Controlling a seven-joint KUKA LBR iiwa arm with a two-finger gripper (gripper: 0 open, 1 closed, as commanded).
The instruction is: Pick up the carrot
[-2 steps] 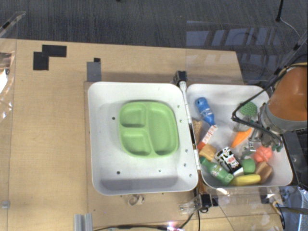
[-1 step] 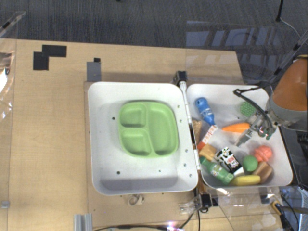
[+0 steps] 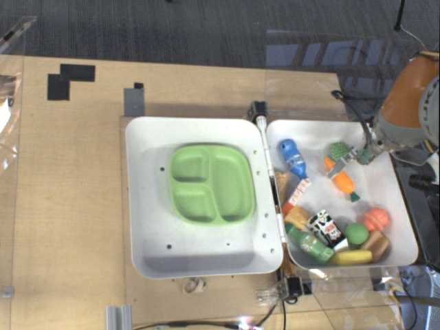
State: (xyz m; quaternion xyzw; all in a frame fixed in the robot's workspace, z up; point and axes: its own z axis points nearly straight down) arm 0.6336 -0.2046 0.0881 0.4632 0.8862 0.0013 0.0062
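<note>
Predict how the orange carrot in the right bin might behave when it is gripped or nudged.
The carrot looks like a stiff toy, so it probably holds its shape. Its tapered, rounded body may slip or roll. It lies apart from the crowded toys, on the bin floor, so nothing would stop it.

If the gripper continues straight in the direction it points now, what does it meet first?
The gripper points down and to the picture's left, into the right bin. The carrot lies just under and beside it, so it would probably meet the carrot first, though depth is hard to judge from this slanted view.

Orange carrot [image 3: 343, 182] (green-tipped), lime green tray [image 3: 210, 184], blue bottle [image 3: 291, 156], white bins [image 3: 137, 205].
</note>
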